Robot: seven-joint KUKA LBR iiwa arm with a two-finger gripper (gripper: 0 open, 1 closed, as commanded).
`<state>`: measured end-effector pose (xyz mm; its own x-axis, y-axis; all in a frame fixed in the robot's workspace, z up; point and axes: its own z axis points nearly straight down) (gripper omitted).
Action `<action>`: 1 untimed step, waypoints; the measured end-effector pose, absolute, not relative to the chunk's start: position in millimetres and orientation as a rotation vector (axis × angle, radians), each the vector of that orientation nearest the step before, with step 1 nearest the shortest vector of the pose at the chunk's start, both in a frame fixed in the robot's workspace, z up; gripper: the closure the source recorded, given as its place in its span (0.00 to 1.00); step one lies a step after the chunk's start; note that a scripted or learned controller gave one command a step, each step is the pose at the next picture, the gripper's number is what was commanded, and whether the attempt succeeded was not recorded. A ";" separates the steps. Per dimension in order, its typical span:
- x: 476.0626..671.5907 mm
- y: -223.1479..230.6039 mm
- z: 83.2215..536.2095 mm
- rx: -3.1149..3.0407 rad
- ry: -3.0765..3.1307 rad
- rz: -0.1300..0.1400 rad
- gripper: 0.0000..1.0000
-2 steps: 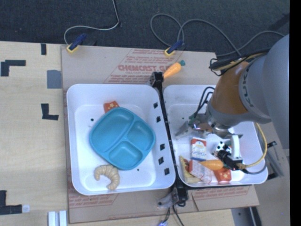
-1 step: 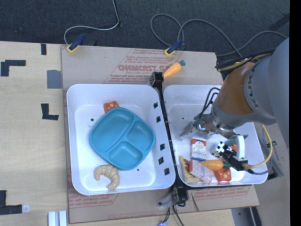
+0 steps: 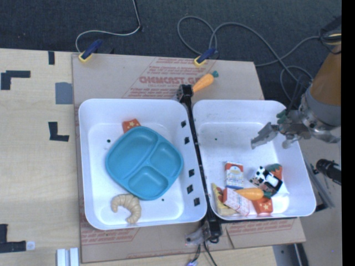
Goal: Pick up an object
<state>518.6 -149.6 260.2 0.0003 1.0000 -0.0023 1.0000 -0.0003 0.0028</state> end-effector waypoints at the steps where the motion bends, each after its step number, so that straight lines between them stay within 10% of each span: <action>1: 549.6 -133.7 165.9 2.223 2.224 -0.003 0.00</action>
<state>549.6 -133.7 165.9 -0.0008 1.0000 0.0008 1.0000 0.0008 -0.0035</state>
